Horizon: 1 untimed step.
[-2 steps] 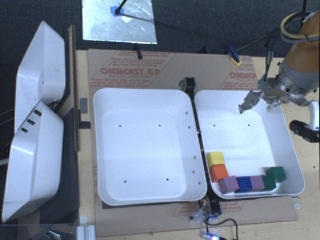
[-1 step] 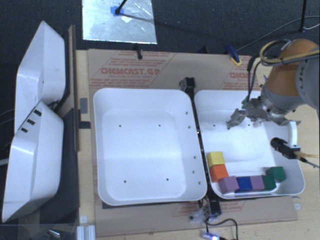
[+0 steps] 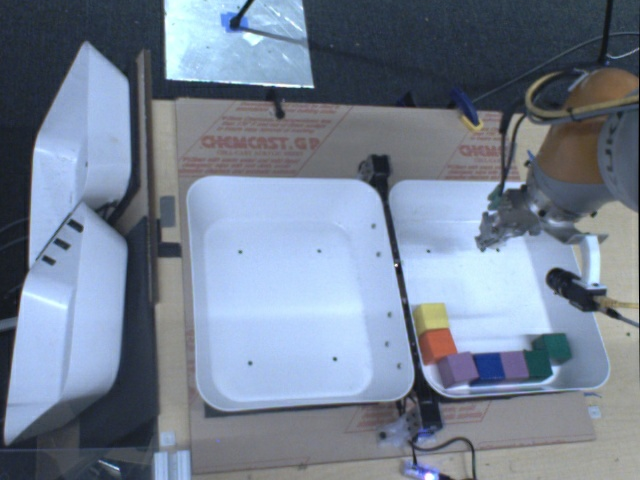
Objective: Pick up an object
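Observation:
Several small blocks lie along the near edge of the right bin (image 3: 470, 268): a yellow block (image 3: 431, 316), an orange block (image 3: 437, 344), a purple block (image 3: 457, 368), a blue block (image 3: 489, 367), a second purple block (image 3: 514, 365) and a green block (image 3: 550, 351). My gripper (image 3: 491, 238) hangs over the far right part of that bin, well above and behind the blocks. Nothing shows between its fingertips.
The left bin (image 3: 290, 288) sits beside the right one, with a black clamp (image 3: 377, 167) at the far end of the divide. White moulded covers (image 3: 75, 238) stand at the left. A shiny metal sheet (image 3: 238, 26) lies at the back.

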Motion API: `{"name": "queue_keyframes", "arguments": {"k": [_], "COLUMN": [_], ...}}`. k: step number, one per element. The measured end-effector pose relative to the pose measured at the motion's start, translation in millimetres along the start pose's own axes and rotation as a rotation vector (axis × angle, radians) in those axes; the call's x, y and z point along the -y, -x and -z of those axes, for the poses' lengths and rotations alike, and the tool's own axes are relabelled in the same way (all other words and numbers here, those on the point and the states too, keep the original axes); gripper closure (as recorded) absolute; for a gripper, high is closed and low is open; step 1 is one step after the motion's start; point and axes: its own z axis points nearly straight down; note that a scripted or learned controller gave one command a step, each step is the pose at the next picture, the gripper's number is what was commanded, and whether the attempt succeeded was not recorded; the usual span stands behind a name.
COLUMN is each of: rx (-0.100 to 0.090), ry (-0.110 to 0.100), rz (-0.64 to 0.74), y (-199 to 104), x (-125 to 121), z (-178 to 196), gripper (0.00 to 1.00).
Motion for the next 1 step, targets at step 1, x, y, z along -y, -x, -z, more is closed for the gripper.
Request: {"name": "queue_keyframes", "arguments": {"k": [1], "rx": [0.001], "ry": [0.01], "rz": [0.002], "y": [-12.8], "x": [-54.8], "z": [133.2], "gripper": [1.0]}}
